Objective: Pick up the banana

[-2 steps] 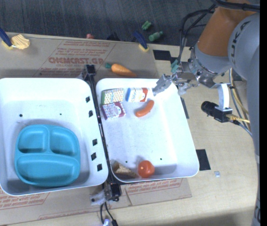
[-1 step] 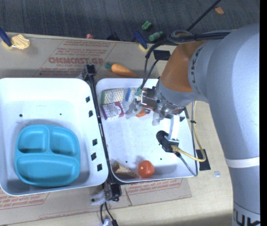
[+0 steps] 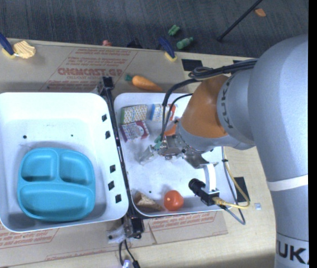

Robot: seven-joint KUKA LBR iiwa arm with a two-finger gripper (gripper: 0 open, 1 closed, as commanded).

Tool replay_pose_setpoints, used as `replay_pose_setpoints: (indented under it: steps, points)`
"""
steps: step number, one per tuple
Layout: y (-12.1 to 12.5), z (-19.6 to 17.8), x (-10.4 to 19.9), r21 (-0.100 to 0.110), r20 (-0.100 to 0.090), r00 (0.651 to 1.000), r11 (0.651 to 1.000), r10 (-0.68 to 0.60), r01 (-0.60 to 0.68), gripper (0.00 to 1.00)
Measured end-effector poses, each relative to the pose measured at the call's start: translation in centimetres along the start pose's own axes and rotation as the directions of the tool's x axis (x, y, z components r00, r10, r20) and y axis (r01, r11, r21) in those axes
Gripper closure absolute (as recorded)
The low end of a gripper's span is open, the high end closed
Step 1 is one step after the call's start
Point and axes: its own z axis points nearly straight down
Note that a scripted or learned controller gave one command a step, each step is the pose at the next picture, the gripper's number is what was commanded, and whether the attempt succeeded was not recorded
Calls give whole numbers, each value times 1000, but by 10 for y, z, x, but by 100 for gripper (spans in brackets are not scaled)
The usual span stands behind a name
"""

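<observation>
The arm reaches low into the right bin (image 3: 159, 177), its pincer (image 3: 161, 147) near that bin's middle, probably searching the clutter; whether it is spread or pressed together I cannot tell. Where the banana lies is unclear: a tan lump (image 3: 144, 201) in the bin's near corner, beside a red ball (image 3: 173, 200), may be it. A cardboard-covered bench (image 3: 91, 66) carries the bin, with dark carpet (image 3: 63, 10) beyond.

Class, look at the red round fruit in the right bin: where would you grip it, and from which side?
Probably across its widest middle, from straight above. The red fruit is round, so no axis is better, and the brown item beside it and the bin wall close by hinder sideways approaches.
</observation>
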Motion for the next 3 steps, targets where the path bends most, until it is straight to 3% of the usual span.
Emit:
replay_pose_setpoints:
  steps: [1, 2, 3]
  points:
    - [70, -1, 9, -3, 3, 973, 973, -229, 229, 0]
    - [-14, 0, -8, 0, 1, 795, 795, -606, 606, 0]
    - [25, -25, -98, -2, 7, 742, 742, -671, 671, 0]
